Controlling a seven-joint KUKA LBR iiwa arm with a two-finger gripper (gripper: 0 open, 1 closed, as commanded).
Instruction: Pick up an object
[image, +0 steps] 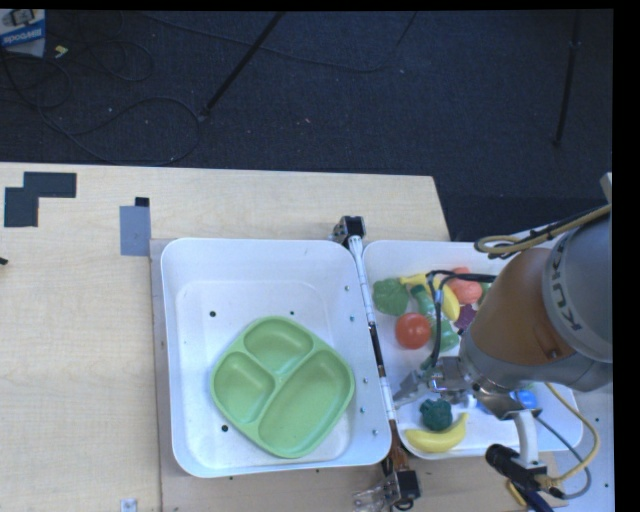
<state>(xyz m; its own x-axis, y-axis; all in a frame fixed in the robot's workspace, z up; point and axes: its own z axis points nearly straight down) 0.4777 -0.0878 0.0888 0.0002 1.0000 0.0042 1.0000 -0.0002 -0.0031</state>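
Just fingers (418, 385) near right bin's (470, 447) left wall, above banana (436, 436).

Two white bins: the left bin (180, 300) holds one green divided plate (282, 386). Right of that plate, the right bin (410, 450) shows one red tomato (412, 330), one banana (436, 437), one dark green broccoli piece (436, 412) and one lighter green vegetable (391, 296) (more toys partly hidden).

arm (590, 290): grey, white lettering | wrist band (512, 310): orange | pincer (432, 383): metallic grey | cables: black, yellow
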